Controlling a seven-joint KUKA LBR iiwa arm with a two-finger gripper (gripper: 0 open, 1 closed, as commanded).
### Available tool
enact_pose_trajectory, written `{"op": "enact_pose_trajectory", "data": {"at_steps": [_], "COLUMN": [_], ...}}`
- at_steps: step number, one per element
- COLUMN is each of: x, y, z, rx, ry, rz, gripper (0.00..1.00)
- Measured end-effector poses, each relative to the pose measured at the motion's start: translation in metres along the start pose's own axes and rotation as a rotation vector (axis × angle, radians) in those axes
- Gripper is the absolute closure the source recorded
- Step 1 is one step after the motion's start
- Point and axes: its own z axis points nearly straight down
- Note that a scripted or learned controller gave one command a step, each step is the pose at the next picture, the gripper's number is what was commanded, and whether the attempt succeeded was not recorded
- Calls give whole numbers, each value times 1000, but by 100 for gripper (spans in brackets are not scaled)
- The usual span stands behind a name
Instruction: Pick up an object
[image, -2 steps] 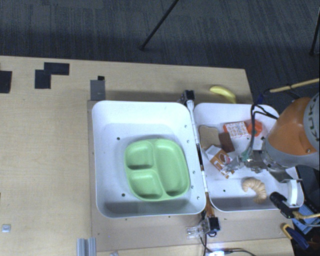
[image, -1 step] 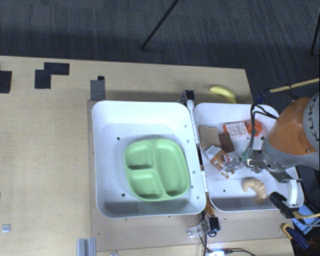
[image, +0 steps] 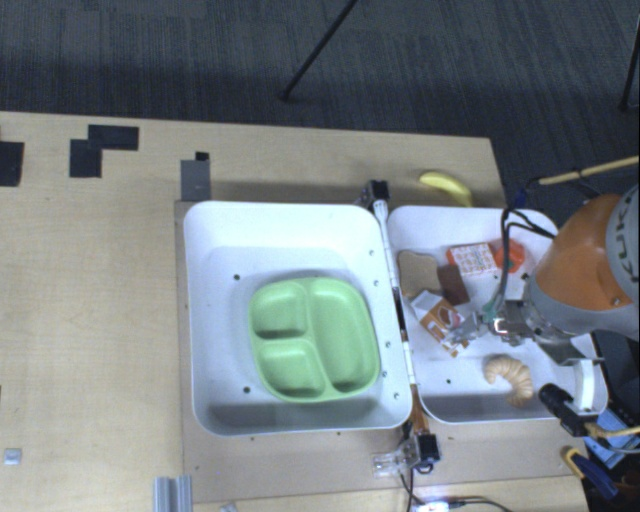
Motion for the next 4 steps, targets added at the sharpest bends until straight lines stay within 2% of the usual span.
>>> {"op": "enact_pose_trajectory", "data": {"at_steps": [2,3,4], "x": [1,7,7], "y": [0,5,5], "z": [0,-14,-14], "rx": [0,-6,-5], "ry": [0,14,13], "rz": [0,-12,-12], "gripper": [0,100,0]}}
